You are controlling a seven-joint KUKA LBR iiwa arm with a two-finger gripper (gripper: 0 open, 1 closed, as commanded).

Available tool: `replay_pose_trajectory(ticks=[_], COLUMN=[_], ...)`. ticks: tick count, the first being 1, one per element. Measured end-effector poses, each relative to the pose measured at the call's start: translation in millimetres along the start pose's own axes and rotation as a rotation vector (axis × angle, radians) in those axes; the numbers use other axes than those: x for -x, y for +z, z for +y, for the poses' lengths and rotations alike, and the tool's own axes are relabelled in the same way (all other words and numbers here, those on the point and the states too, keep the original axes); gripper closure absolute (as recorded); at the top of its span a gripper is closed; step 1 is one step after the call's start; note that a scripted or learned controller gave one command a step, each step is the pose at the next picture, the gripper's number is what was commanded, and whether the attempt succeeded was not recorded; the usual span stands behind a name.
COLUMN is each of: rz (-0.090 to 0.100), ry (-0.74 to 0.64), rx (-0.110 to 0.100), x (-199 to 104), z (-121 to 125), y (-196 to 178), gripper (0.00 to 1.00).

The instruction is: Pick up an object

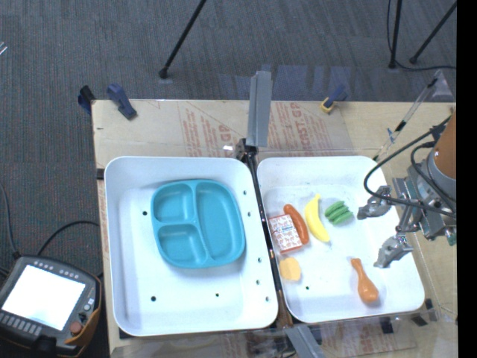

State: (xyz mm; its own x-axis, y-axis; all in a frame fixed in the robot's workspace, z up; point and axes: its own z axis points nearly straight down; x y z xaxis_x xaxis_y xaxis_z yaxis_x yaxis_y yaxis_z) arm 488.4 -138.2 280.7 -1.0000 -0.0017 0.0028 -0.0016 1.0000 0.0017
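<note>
In the right bin [328, 166] lie several toy foods: a yellow banana [318, 220], a green bean pod [337, 212], a red sausage [296, 224], a small red-and-white box [283, 234], a yellow-orange lump [290, 268] and an orange drumstick [364, 281]. My gripper [381, 231] hovers over the right side of this bin, open, its two fingers spread wide apart with nothing between them. The drumstick lies just below and left of the lower finger.
The left bin [123, 200] holds a blue divided plate [199, 223]. A grey post [258, 114] stands behind the seam between the bins. Clamps and tripod legs sit at the back; a tablet [45, 298] lies at the lower left.
</note>
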Motion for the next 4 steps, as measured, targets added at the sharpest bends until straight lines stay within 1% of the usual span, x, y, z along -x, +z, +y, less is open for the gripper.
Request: replay_pose_trajectory(ticks=[2, 3, 4], rz=[0.0, 0.008, 0.002], ry=[0.0, 0.283, 0.621], rx=[0.0, 0.001, 0.0], x=[0.0, -5.7, 51.5], z=[0.0, -19.4, 18.5], y=[0.0, 151.9, 196.0], gripper=[0.0, 0.0, 0.0])
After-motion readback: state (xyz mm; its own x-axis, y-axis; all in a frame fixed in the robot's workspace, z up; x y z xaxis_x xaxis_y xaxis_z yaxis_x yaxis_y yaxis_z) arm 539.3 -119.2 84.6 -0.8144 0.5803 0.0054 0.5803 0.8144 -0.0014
